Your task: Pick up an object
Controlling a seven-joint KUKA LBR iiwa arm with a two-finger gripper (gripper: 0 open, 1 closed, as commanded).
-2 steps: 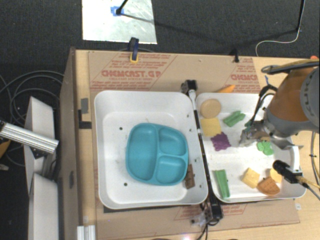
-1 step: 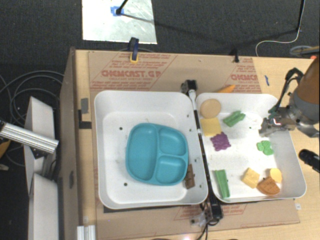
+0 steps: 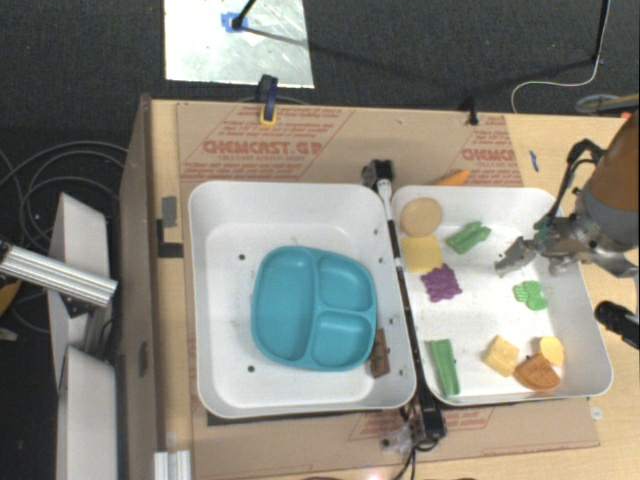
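Far left of the jaws, a teal divided plate [image 3: 314,309] sits in the left bin [image 3: 215,208]. Closer, a purple piece [image 3: 441,284], a green block [image 3: 468,236]. The gripper [image 3: 520,255] hangs over the right bin [image 3: 590,353]; its opening can't be told. Green piece [image 3: 530,294] just below-right.

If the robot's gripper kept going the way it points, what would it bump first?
The gripper points left across the right bin. Probably the green piece first, or the purple one; its height is unclear.
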